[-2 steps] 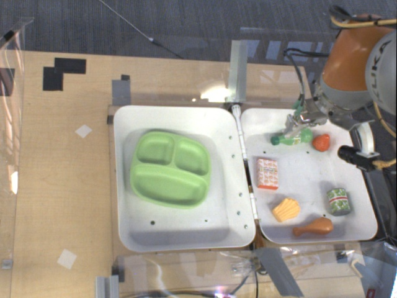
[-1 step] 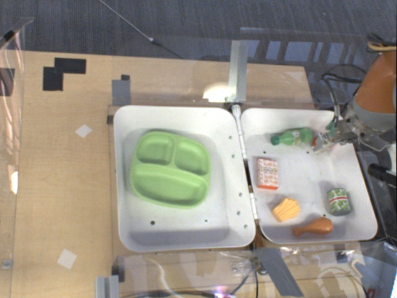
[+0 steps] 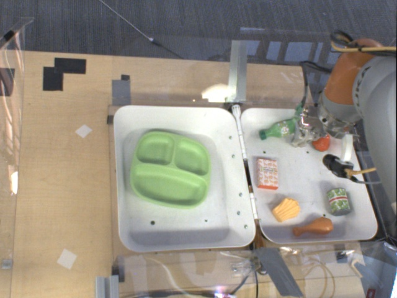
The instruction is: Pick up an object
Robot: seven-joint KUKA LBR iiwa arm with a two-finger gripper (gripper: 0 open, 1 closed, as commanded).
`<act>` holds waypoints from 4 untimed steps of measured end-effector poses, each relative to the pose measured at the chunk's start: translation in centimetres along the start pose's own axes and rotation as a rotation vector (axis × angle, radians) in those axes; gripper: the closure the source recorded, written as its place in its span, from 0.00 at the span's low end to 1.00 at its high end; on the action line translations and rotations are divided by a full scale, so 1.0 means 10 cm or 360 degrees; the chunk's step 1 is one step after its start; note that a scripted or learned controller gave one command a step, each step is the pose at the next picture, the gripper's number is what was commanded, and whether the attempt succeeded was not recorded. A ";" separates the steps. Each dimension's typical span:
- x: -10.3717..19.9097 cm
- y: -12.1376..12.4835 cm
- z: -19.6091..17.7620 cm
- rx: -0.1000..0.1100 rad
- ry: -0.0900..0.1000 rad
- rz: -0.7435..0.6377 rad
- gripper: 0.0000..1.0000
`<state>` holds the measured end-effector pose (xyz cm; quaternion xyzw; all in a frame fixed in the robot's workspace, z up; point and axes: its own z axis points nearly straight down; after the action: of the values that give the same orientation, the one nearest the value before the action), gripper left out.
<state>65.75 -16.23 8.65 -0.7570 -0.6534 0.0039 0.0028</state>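
Gripper hangs low over the back of the right bin, and from this slanted overhead angle I cannot tell whether it is open or closed; I see nothing held in it. Just beside it, on the side toward the left bin, a small green bottle lies on its side, its narrower end seemingly pointing away from the tool. On the other side sits a small red round piece.

I judge the bottle the nearest candidate. It looks like a light, hollow plastic toy: stiff enough to squeeze, but smooth and round, so it may roll or squirt out. I would take it across the thick part of the body, not the tapered neck.

Nearer the front lie a patterned carton, a yellow wedge, a brown drumstick and a green can, all apart from one another. A green divided plate lies in the left bin.
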 end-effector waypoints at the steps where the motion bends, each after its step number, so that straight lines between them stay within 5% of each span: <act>1: 0.56 -0.06 0.00 0.0035 -0.0028 0.0806 1.00; 2: 1.53 -0.20 -1.01 -0.0020 0.0013 0.1001 1.00; 3: 0.65 -0.15 -0.51 -0.0015 0.0009 0.1035 1.00; 4: 0.07 -0.27 -0.57 -0.0014 0.0012 0.1591 1.00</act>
<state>63.20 -15.08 14.35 -0.9775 -0.2108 -0.0007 -0.0001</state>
